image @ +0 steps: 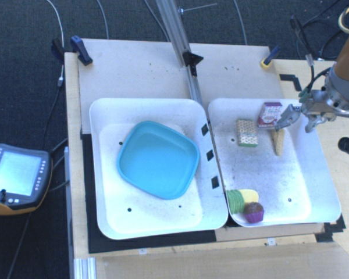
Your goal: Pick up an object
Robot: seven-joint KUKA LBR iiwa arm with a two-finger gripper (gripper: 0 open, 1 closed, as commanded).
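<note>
- Setting: pale bench on dark carpet, two shallow white bins side by side.
- Left bin [104, 214]: one blue square plastic plate [158, 159].
- Right bin [320, 185]: small red-and-white box [270, 114] at the far side, just beside the gripper [298, 120] — likely light, stiff, best taken across its narrow sides; speckled sponge block [246, 132]; yellow cone [278, 141]; green, yellow and purple toy pieces [246, 203] at the near rim.
- Gripper: over the far right part of the right bin, nothing seen between its fingers; cannot tell if spread or closed.

High slanted overhead view of both bins [104, 214]

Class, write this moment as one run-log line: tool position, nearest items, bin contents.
tool over right bin, far edge | beside red packet, cone | nothing seen held | left bin: blue plate
</note>
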